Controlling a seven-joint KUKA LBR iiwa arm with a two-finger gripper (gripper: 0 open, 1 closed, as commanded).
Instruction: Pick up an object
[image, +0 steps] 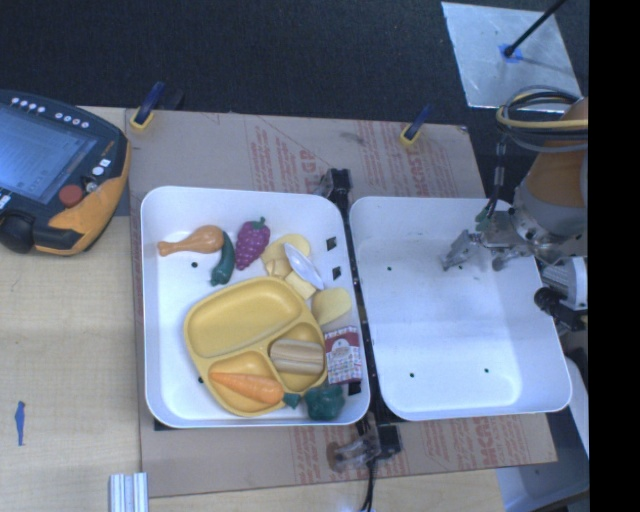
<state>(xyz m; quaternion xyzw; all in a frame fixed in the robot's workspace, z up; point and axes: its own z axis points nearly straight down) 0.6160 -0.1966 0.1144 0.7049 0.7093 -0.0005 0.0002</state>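
Note:
The left bin (160, 300) holds toy food. A yellow divided plate (240, 325) carries a carrot (245, 387) and a bread roll (297, 355). Around it lie a drumstick (192, 241), purple grapes (253, 240), a green pepper (222, 264), a white spoon (303, 265), a small red-and-white carton (343, 357) and a green broccoli piece (325, 402). My gripper (472, 262) hangs over the far right part of the right bin (450, 350), well away from the toys. It is open, and nothing sits between its fingers.
A teach pendant (55, 175) lies on the bench at far left. Clamps (147, 106) (415, 127) hold the cardboard sheet at its back edge. A black bracket (340, 183) joins the two bins at the far side.

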